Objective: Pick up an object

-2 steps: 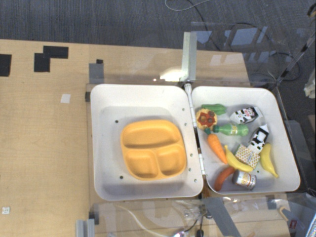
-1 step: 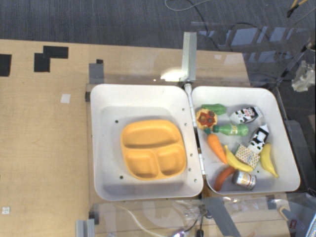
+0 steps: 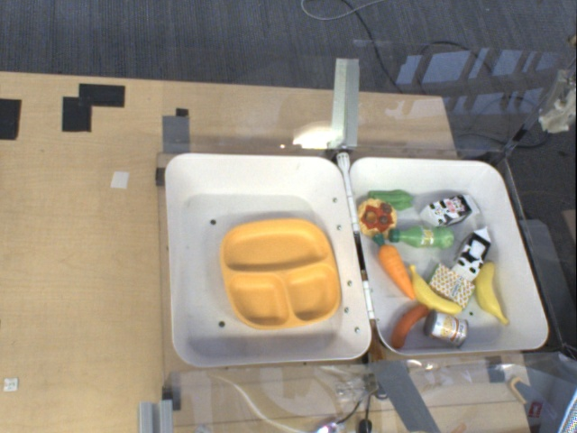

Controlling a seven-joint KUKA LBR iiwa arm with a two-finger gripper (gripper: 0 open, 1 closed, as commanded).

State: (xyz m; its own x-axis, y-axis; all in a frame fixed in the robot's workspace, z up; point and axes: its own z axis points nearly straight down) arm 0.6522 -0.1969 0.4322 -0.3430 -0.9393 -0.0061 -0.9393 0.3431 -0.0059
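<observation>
Camera view: at the far right edge, a pale blurred shape, apparently the gripper (image 3: pixel 561 106); cannot tell whether open or shut, nothing seen held. Well down and to the left of it, the right shallow white bin (image 3: pixel 516 207) with the pickable things: orange toy carrot (image 3: pixel 395 271), yellow plastic banana (image 3: pixel 489 293), green plastic bottle (image 3: pixel 419 237) lying flat, black-and-white cow-patterned carton (image 3: pixel 448 209), silver metal can (image 3: pixel 446 328) on its side, red toy sausage (image 3: pixel 406 325) just beside the can. Farther left from the gripper, the left shallow white bin (image 3: pixel 194 242) with an orange three-compartment plastic tray (image 3: pixel 275 273).
</observation>
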